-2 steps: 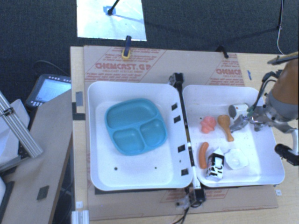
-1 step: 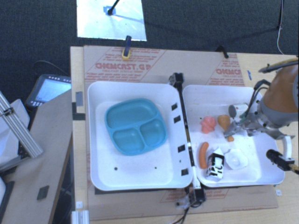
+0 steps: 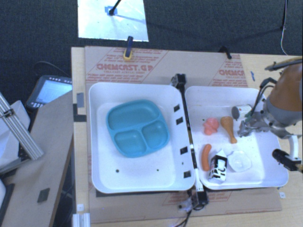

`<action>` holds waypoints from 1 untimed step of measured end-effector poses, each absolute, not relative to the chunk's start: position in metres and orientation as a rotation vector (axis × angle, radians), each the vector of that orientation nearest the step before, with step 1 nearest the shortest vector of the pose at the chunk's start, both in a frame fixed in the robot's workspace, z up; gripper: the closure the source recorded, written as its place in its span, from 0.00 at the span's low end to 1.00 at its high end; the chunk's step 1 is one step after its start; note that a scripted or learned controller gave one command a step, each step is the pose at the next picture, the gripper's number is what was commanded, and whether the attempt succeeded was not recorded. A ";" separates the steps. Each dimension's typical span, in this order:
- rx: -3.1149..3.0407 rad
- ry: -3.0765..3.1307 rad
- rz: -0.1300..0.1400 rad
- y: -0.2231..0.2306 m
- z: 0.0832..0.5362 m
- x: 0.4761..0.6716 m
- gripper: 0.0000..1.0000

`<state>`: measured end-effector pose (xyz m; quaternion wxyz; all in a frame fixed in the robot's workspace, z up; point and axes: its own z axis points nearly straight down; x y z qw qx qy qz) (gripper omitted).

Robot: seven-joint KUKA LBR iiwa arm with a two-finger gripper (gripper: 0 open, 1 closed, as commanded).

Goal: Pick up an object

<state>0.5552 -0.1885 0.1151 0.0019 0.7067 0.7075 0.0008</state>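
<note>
- Left bin point(image 3: 102, 141): a blue divided tray point(image 3: 137, 127) lies flat near its middle.
- Right bin point(image 3: 208, 96), left part: a pink lump point(image 3: 211, 126), with an orange carrot-like stick point(image 3: 206, 157) below it and a black-and-white carton point(image 3: 218, 166) just beside that.
- Middle: a tan drumstick-shaped piece point(image 3: 228, 128), and a clear cup point(image 3: 239, 160) nearer the camera.
- Right: the gripper point(image 3: 246, 127) hangs low beside the drumstick; it seems to pinch nothing, but I cannot tell its spread.

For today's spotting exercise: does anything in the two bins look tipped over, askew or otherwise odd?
The small black-and-white carton in the right bin lies tilted on its side rather than upright, beside the orange sausage. The blue tray sits slightly askew in the left bin.
</note>
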 end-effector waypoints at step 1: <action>2.214 2.222 0.004 -0.190 0.158 0.557 1.00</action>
